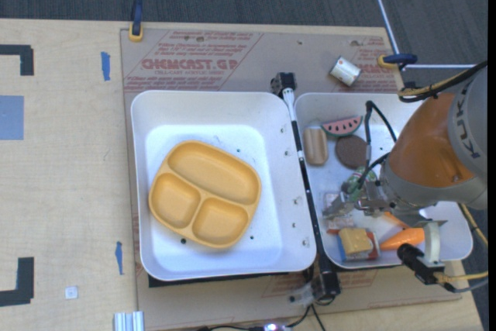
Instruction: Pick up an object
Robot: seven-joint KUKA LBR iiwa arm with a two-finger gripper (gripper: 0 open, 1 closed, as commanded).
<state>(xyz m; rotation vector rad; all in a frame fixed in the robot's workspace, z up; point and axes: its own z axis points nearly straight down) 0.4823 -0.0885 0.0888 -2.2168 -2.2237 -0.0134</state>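
End effector [346, 200] down in right bin [462, 246] among the toy food – can't tell its grip state – nothing visibly lifted, pick not yet done

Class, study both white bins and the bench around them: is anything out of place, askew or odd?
One thing stands out: a small white block lies tilted on the brown board behind the right white bin, outside both bins. The yellow three-compartment plate sits skewed in the left white bin.
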